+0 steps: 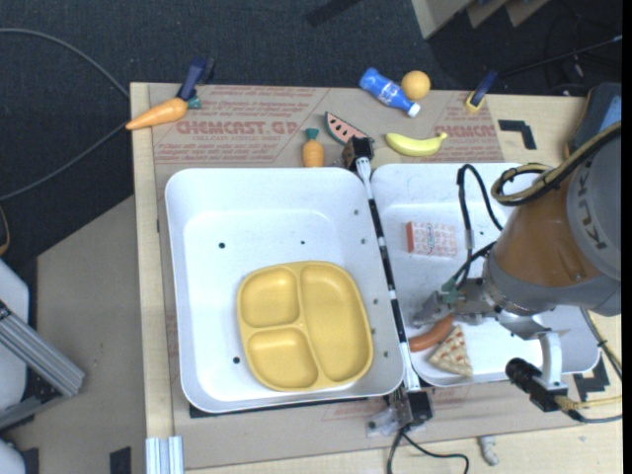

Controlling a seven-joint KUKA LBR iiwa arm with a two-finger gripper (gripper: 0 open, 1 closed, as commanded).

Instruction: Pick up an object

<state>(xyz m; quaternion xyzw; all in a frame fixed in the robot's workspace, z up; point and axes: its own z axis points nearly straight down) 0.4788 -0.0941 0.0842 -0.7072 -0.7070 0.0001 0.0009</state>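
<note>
In the right bin [434,191], near its front edge, lie a toy sausage [428,337] and a pizza slice [452,355]. A small red-and-white packet [431,237] lies flat further back in the same bin. My gripper [441,307] reaches in from the right and hangs just above the sausage, its metal fingers pointing left. The grey arm with its orange band [538,240] covers the right part of that bin. Nothing shows between the fingers.
A yellow three-part plate [304,324] sits in the left bin [227,225]. On the bench behind the bins lie a carrot [158,115], a small orange carrot piece [313,153], a watermelon slice [342,126], a banana [415,144], a blue bottle [387,91] and an orange [417,83].
</note>
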